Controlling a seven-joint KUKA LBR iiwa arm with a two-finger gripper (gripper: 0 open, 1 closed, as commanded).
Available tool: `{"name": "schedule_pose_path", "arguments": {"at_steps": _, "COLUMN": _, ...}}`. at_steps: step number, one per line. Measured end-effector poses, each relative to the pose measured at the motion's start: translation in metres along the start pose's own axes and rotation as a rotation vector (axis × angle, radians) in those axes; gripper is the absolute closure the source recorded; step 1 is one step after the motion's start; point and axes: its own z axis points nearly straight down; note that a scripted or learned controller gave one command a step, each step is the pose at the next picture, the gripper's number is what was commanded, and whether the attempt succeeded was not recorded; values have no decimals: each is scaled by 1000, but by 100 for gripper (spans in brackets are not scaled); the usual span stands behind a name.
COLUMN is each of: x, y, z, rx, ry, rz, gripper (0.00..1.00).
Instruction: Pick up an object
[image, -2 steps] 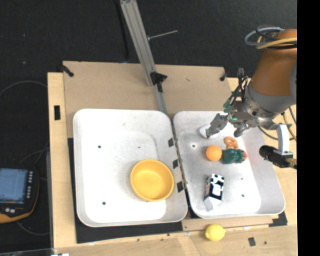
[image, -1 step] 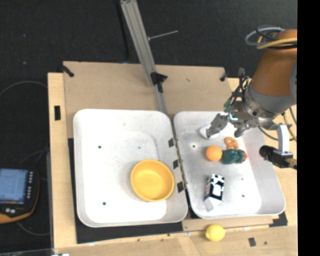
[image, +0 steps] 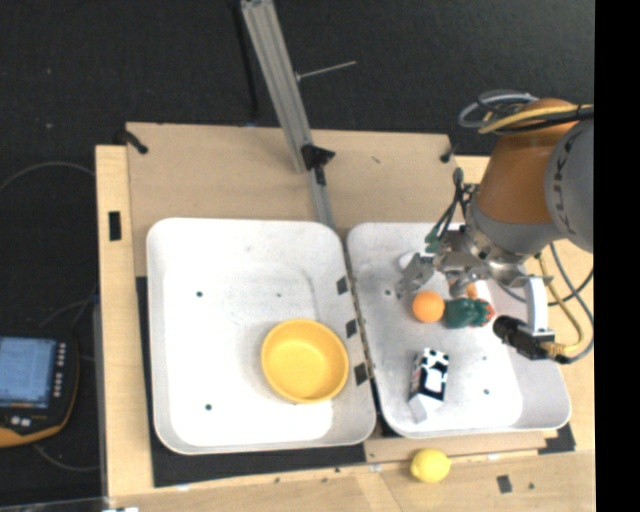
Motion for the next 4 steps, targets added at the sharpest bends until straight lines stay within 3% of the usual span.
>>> {"name": "schedule_pose_path", "arguments": {"at_steps": 2, "x": 1, "y": -10, "z": 107, "rx": -3, "ry": -1, "rz": 0, "gripper": 0}}
{"name": "schedule_pose_path", "arguments": {"at_steps": 3, "x": 1, "y": -8, "z": 94, "rx": -9, "ry": 2, "rz": 5, "gripper": 100}}
{"name": "schedule_pose_path", "arguments": {"at_steps": 4, "x": -2, "y": -1, "z": 31, "rx": -14, "ry": 0, "rz": -5, "gripper": 100}}
